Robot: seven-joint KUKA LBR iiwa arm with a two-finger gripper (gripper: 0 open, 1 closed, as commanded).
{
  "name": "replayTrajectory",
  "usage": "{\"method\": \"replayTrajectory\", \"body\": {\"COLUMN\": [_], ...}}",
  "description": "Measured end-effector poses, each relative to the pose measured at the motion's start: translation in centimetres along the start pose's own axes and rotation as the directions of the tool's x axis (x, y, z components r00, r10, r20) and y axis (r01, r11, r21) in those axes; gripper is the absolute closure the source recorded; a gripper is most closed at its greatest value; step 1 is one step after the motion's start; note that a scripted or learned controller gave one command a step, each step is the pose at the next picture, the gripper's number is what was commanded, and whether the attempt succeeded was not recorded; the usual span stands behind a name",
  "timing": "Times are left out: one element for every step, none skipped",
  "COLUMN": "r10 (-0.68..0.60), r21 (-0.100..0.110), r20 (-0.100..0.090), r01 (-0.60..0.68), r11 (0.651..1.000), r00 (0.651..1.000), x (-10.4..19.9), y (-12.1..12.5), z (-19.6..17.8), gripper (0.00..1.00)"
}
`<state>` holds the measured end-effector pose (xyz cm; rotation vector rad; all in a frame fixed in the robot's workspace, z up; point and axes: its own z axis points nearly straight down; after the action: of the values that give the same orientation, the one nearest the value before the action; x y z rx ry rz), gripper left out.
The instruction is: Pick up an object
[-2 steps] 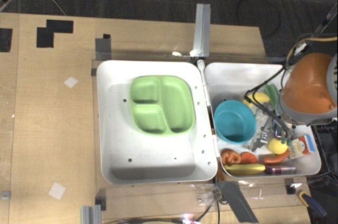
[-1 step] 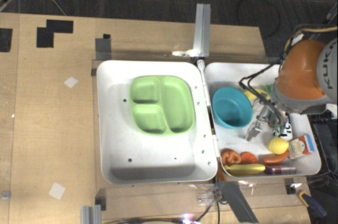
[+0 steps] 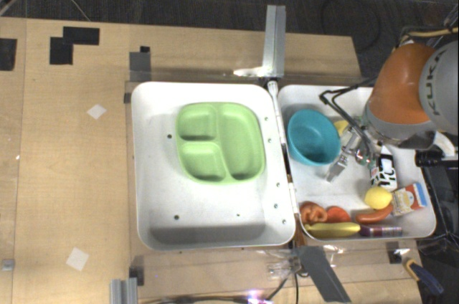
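Pincer (image 3: 342, 161) hangs in the right bin (image 3: 315, 98), just beside the blue bowl (image 3: 312, 138); its opening cannot be judged. Nothing seen held. Lemon (image 3: 378, 197), tomato (image 3: 313, 212) and banana (image 3: 335, 229) lie near. Pick not yet made.

The bench (image 3: 64, 173) at the frame's left looks like pale, matt wood. Both white bins (image 3: 154, 152) (image 3: 416, 224) seem smooth plastic with a soft sheen. The green divided tray (image 3: 219, 141) and blue bowl (image 3: 312, 138) look like smooth plastic. The post (image 3: 275, 41) at upper centre is brushed metal. The arm's orange band (image 3: 401, 84) is glossy.
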<state>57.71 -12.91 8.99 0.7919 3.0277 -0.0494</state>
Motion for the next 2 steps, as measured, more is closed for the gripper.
{"method": "replayTrajectory", "body": {"r10": [0.099,0.153], "r21": [-0.004,0.021], "r20": [0.013,-0.045], "r01": [-0.099,-0.152], "r11": [0.995,0.988], "r00": [0.995,0.987], "x": [-1.0,-3.8], "y": [1.1,2.4], "z": [-0.1,-0.1], "gripper": [0.0,0.0]}}
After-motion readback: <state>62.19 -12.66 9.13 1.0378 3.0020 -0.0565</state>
